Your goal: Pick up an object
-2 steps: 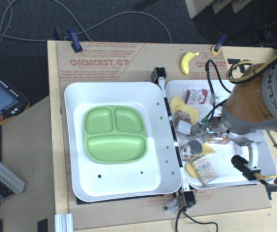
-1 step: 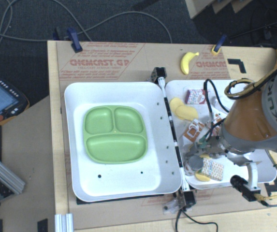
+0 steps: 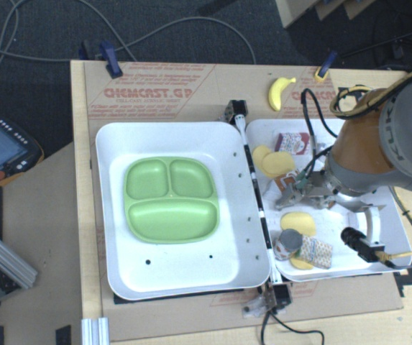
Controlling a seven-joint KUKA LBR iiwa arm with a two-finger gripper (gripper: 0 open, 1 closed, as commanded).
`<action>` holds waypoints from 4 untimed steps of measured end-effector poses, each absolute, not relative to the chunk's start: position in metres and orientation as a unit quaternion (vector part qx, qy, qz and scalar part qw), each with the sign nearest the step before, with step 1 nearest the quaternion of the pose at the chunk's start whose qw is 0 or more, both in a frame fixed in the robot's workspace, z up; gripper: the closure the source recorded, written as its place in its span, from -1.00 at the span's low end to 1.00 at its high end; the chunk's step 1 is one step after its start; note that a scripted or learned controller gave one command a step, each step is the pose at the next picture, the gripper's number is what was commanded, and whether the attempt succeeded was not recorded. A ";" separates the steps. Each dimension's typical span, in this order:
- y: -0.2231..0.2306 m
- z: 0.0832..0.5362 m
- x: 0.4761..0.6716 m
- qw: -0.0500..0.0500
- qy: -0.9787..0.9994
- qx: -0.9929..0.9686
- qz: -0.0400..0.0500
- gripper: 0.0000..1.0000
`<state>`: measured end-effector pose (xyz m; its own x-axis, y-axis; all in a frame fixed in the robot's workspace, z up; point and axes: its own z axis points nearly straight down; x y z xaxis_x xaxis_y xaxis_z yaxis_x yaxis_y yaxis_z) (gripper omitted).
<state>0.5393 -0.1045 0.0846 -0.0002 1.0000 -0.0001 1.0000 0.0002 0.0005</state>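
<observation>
The right bin (image 3: 385,261) holds several small items. A yellow lemon-like piece (image 3: 276,162) lies near its left wall, with a red and white carton (image 3: 292,144) behind it. Nearer the front are another yellow piece (image 3: 299,223), a grey round can (image 3: 289,241) and a patterned packet (image 3: 316,251). My gripper (image 3: 300,190) hangs low over the bin's middle left, right beside a reddish-brown item (image 3: 287,182). The wrist hides what lies under it.
The left bin (image 3: 119,257) carries a green divided plate (image 3: 171,199). A small banana (image 3: 280,92) lies on the bench behind the right bin. Black cables (image 3: 313,113) loop from the arm over the bin's back edge. Blue clamps (image 3: 110,58) sit at the bench's far edge.
</observation>
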 end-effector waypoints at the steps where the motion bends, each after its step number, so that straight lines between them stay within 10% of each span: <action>1: -0.106 0.085 0.607 0.000 0.708 0.707 0.000 -1.00; 2: -0.119 0.086 0.653 -0.020 0.710 0.704 -0.011 -1.00; 3: -0.119 0.094 0.650 -0.024 0.710 0.703 -0.015 1.00; 4: -0.059 0.185 0.587 -0.001 0.708 0.707 0.000 1.00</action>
<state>0.5872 -0.0593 0.1850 -0.0015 1.0000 0.0011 1.0000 0.0015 -0.0006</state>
